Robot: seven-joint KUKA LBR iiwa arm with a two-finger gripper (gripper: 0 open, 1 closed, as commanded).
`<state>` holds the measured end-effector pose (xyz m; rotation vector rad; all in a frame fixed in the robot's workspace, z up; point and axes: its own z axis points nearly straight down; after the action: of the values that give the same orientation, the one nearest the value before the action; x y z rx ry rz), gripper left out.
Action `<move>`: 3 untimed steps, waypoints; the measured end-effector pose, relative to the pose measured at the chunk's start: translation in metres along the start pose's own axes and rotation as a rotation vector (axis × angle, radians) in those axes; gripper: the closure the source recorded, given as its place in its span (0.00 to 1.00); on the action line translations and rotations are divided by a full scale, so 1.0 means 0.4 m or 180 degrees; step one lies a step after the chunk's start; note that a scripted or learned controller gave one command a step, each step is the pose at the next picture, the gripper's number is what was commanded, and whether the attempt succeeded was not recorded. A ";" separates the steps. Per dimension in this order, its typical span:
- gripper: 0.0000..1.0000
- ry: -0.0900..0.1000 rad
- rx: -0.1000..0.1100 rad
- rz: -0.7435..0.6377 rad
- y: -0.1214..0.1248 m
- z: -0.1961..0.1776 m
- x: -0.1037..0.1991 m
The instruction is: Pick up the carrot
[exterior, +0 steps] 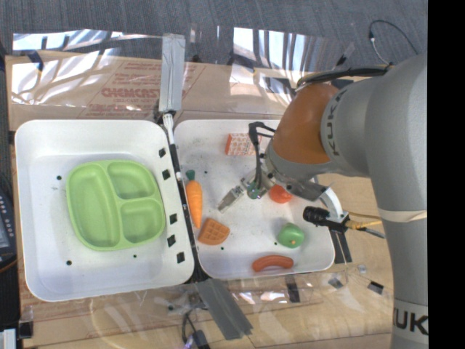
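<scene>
Bright, even light is falling from above, washing both white bins [43,267] nearly flat and leaving only faint, soft shadows under the small things. Strong glare is streaking across the shiny plastic sheet [87,71] at the far side and along the near edge. The picture is looking slightly soft and grainy, with fine detail blurring throughout
</scene>
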<state>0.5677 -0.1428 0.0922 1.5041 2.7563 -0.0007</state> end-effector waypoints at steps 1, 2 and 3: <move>0.00 -0.0004 0.0013 -0.0571 0.058 0.001 0.084; 0.00 -0.0007 -0.0006 -0.1456 0.128 -0.002 0.049; 0.00 -0.0019 0.0011 -0.0651 0.140 -0.003 0.043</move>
<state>0.6054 -0.0982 0.0932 1.2136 2.8922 -0.0099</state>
